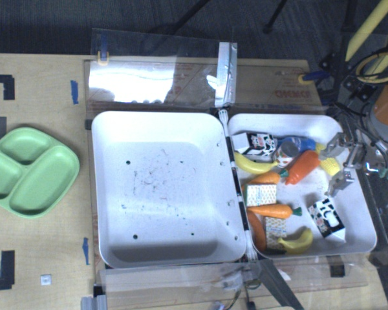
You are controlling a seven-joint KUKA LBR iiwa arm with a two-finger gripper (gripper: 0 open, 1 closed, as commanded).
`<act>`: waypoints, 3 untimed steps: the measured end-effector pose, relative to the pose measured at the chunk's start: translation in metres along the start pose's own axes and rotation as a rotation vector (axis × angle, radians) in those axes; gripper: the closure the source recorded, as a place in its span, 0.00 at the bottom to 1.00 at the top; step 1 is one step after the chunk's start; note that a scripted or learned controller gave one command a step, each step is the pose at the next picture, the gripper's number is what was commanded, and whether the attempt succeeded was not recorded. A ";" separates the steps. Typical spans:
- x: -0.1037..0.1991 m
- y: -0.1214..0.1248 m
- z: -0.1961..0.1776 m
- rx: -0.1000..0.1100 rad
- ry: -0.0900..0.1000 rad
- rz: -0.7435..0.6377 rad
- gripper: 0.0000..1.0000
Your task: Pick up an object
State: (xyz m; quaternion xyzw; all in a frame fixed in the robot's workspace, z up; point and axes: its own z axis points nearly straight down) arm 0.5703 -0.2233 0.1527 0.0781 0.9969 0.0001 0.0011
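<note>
The right bin [359, 202] holds several objects. An orange bottle-shaped toy [302, 166] lies near the middle, with a yellow banana [255, 166] to its left. An orange carrot [269, 210] sits below them. A cow-print carton [262, 143] and a blue can [290, 148] rest at the back. A black-and-white box [326, 217] and a second banana [295, 241] lie toward the front. My gripper [340, 164] hangs over the bin's right side, open, its fingers [340, 183] spread apart. A small yellow piece [330, 167] lies just left of the gap, not gripped.
The left white bin [103, 173] adjoins the right one. A green divided plate [31, 171] rests on the bench at far left. A clear plastic panel [161, 76] stands behind the bins. Cables and the arm [381, 115] crowd the right edge.
</note>
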 end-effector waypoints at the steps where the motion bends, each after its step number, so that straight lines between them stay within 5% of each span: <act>1: -0.024 0.005 0.044 0.000 -0.002 -0.017 0.00; 2: -0.025 0.005 0.033 0.000 -0.007 -0.016 1.00; 3: -0.012 0.002 -0.029 0.001 -0.003 0.361 1.00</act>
